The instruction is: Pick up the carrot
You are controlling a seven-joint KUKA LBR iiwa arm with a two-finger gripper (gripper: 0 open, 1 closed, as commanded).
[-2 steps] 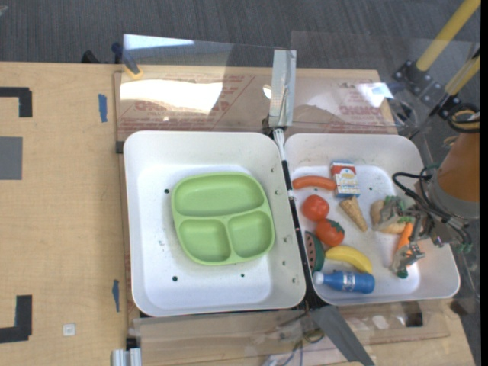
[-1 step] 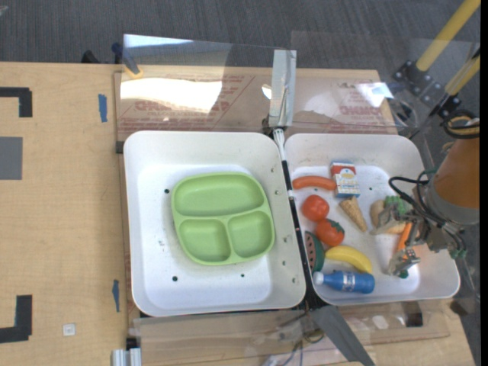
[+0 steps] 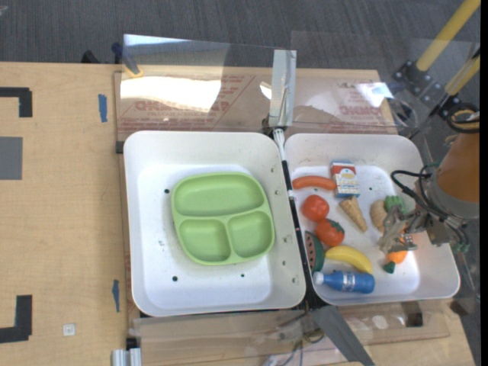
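over the right bin (image 3: 438, 277), the gripper (image 3: 396, 239) touches the carrot (image 3: 394, 257); its state unclear, labels unreadable

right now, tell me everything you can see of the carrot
The carrot looks like a small toy, plastic by its sheen: an orange body with a dark green leafy end pointing toward the near rim. It lies on the floor of the right bin, near that bin's right side, right of the banana. The tool is directly over its upper end and hides part of it; whether they touch cannot be told.
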